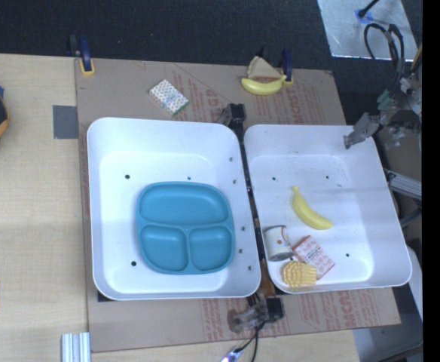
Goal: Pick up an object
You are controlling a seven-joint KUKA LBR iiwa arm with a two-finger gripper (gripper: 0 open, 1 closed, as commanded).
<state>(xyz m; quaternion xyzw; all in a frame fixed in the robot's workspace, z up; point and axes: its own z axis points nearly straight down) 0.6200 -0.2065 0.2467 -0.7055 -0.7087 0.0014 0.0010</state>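
Four small things sit in the right bin [371,202], and any of them could serve as your object to pick. Nearest the bin's middle lies a yellow banana [309,210], flat on the white floor with clear space all round it. Its long axis runs on a slant, from its thin tip at upper left down to its thicker end at lower right. Below it, crowded into the bin's near left corner, are a small can [277,243] on its side, a red and white packet [314,255] and a yellow corn cob [299,274]; these three touch or nearly touch one another.

From the banana, look up and to the right. There, over the far right corner of the same bin, you find the gripper [359,132], a grey tip at the end of the arm that comes in from the right. It holds nothing. You cannot tell from this view whether it is set wide or narrow. So the banana lies down and to the left of the gripper, well apart from it, and I judge it the easiest target.

Further out, the left bin [103,202] holds a blue divided plate [184,226]. Beyond both bins, on the cardboard, rest a second banana [261,86] and a patterned packet [168,96].
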